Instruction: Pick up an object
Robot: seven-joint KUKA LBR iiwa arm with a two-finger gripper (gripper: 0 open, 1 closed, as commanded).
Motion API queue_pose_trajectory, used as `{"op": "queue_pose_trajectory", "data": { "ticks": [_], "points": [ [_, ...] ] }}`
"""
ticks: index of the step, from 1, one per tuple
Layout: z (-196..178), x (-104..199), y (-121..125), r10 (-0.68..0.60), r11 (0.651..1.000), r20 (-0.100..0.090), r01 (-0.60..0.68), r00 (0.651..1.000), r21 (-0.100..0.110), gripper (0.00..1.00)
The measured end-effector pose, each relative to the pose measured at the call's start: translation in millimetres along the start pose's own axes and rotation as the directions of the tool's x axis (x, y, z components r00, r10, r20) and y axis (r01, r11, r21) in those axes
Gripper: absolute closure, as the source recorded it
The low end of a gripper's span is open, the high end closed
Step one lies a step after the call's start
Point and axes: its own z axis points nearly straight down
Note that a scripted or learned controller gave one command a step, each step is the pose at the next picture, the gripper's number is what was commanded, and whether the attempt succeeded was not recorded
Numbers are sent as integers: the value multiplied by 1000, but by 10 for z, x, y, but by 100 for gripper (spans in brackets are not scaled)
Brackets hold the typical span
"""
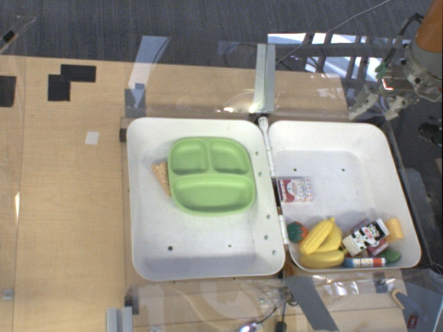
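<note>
Meanwhile, at the upper right of the frame, the gripper (379, 97) hangs just beyond the far rim of the right bin (332, 140), nothing visibly held, though how far it is open cannot be told. Well below it, in the lower right of the frame, the bananas (322, 242) lie near the bin's front wall beside a black-and-white carton (367, 236), with a small pink box (295, 189) near the divider. At centre, a green tray (210, 175) sits in the left bin (152, 241).
</note>
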Motion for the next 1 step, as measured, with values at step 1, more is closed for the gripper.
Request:
{"op": "queue_pose_trajectory", "data": {
  "ticks": [1],
  "points": [
    [1733,-228,-148,-2,1000,1,2,1000,-1,0]
  ]
}}
